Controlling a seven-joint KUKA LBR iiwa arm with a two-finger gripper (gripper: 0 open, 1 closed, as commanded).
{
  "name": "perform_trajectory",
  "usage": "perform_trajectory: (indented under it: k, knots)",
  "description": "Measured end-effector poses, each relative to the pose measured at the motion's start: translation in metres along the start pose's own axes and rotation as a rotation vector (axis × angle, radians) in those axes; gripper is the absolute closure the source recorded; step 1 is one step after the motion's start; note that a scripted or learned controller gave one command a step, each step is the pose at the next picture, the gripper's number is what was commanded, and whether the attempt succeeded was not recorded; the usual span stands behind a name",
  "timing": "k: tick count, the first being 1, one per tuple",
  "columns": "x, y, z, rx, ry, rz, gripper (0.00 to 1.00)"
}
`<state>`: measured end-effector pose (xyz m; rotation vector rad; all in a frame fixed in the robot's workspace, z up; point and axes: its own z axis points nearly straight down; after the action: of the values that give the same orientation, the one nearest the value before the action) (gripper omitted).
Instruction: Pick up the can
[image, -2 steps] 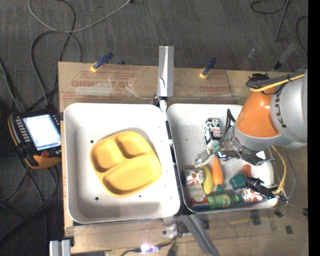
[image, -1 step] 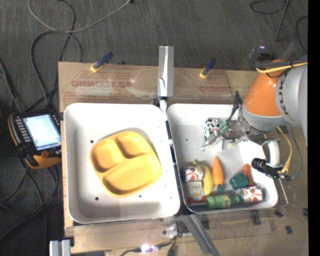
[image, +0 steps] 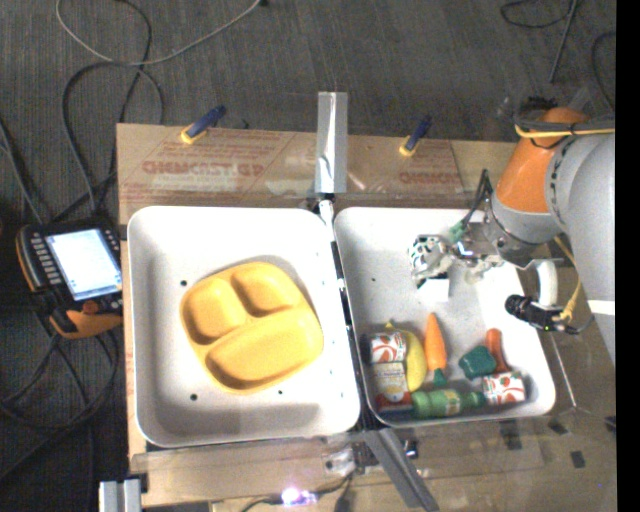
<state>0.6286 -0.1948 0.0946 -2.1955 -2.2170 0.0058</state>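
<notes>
Hovering: gripper (image: 432, 257) over right bin (image: 380, 232) | fingers blurred, state unclear | can (image: 386, 348) half-hidden among clutter

tray (image: 252, 325): yellow | carrot (image: 435, 342): orange | bottle (image: 445, 403): green | can (image: 386, 349): red-white | bins (image: 160, 400): white

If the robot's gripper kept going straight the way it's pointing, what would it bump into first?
The gripper points left in the camera view, over the right bin's bare floor. Going straight on, it would probably meet that bin's left wall first, though its height above the bin is hard to judge.
</notes>
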Motion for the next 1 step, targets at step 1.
perform_trajectory:
  k: [1]
  knots:
    - [-0.0197, 0.0312, 0.0026, 0.060, 0.025, 0.051, 0.00]
